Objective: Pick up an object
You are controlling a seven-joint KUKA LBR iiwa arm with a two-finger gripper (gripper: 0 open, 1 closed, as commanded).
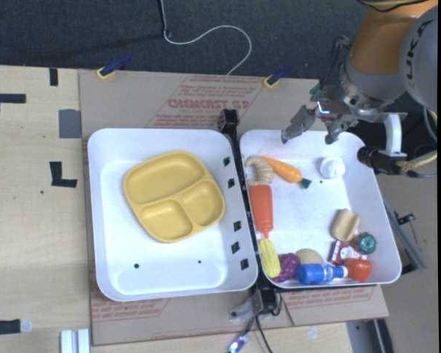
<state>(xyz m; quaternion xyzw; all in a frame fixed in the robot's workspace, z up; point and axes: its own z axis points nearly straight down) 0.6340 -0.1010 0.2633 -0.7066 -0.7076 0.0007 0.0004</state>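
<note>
Risk is sitting mostly in the crowding: the right bin [367, 190] is carrying its objects packed along the left wall and the near edge, so a descent there is likely to be catching two things at once or pushing one against the wall. The orange carrot [285, 170], lying near the far left of that bin beside a pale knobbly piece [261, 169], is looking like the nearest candidate, with a small white round object [332, 168] lying apart to its right; either could be rolling away under a slightly off-centre close. The long orange piece [262, 208], the corn [268, 256], the blue bottle [316, 273] and the purple grapes [287, 265] are touching or nearly so, which is making a clean single grasp doubtful. The gripper [315, 126] is hanging above the far rim of the right bin, fingers spread wide with nothing between them, pointing down and tilted toward the left. The arm is reaching in from the right, wrist bent over the bin corner. The left bin [106, 197] is holding a yellow divided plate [175, 195].
</note>
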